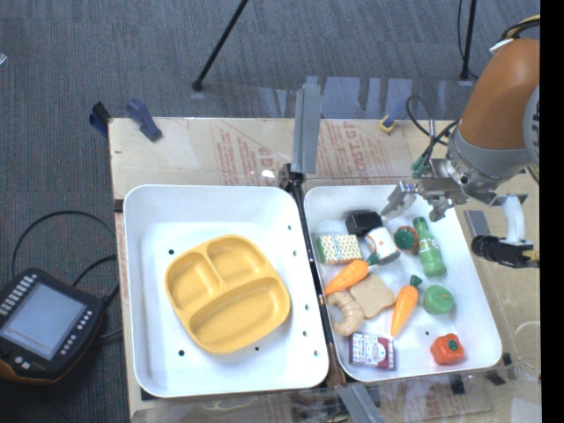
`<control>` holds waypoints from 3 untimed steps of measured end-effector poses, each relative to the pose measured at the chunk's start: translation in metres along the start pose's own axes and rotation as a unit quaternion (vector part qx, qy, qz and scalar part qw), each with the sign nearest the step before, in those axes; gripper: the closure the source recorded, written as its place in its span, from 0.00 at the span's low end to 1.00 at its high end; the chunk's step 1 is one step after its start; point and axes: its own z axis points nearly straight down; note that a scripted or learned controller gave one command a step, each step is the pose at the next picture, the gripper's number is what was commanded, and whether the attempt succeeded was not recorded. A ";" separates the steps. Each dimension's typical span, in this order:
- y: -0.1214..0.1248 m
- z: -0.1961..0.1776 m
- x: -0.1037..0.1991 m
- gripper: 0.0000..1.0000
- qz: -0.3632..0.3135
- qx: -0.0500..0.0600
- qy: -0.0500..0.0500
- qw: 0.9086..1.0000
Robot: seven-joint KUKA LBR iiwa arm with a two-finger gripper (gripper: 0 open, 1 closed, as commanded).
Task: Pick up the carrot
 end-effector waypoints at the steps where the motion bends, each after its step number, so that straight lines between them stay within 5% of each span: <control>1: -0.034 0.086 -0.051 0.00 -0.103 0.003 0.001 0.995; 2: -0.073 0.149 -0.020 0.00 -0.152 -0.003 -0.001 0.988; 3: -0.072 0.140 -0.020 1.00 -0.150 -0.003 0.000 0.989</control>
